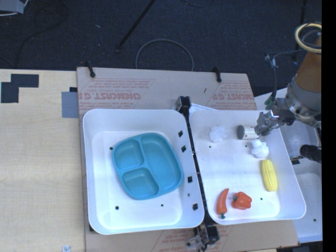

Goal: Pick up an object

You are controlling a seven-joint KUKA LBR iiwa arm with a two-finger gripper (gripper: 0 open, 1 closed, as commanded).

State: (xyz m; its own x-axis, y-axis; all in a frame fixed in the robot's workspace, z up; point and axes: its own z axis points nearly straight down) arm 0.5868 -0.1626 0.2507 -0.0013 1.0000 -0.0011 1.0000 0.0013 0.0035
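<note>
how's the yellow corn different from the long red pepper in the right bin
The yellow corn is thicker and blunter; the long red pepper is slimmer and tapers toward a narrow tip. The corn is plain yellow; the pepper is orange-red. The corn lies near the right wall of the right bin, the pepper nearer the bin's front, beside a squat red pepper. Both lie flat, roughly lengthwise front to back.

Two bins (94, 140), one tray (147, 165) (blue), six objects (269, 175).
</note>
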